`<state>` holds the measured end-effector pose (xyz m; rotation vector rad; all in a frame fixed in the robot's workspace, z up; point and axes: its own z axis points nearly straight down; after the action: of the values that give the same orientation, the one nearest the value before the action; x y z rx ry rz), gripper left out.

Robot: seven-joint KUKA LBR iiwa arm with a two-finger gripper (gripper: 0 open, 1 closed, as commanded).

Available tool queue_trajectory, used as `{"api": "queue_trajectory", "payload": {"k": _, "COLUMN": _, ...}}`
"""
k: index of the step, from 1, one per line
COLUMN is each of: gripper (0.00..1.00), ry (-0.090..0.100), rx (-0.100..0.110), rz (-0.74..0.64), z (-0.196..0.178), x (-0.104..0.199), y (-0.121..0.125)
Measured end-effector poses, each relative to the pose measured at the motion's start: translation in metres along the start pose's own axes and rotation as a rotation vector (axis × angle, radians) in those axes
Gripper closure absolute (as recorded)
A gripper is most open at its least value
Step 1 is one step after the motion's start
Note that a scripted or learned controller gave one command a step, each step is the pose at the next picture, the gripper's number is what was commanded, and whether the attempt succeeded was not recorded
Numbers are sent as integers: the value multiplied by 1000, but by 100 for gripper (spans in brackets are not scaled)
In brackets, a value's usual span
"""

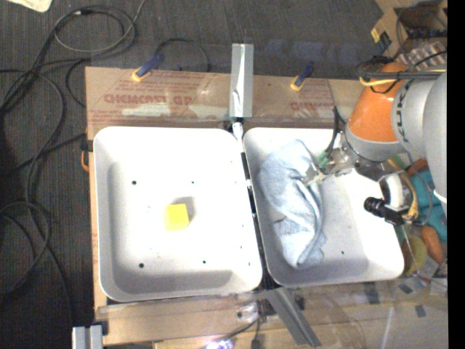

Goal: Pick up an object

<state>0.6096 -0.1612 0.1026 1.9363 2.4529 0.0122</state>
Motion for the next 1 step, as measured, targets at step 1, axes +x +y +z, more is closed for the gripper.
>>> {"api": "queue_trajectory", "payload": {"k": 1, "gripper": 0, "ry": 0, "rx": 0, "rz": 0, "z": 0, "x": 0, "y": 0}}
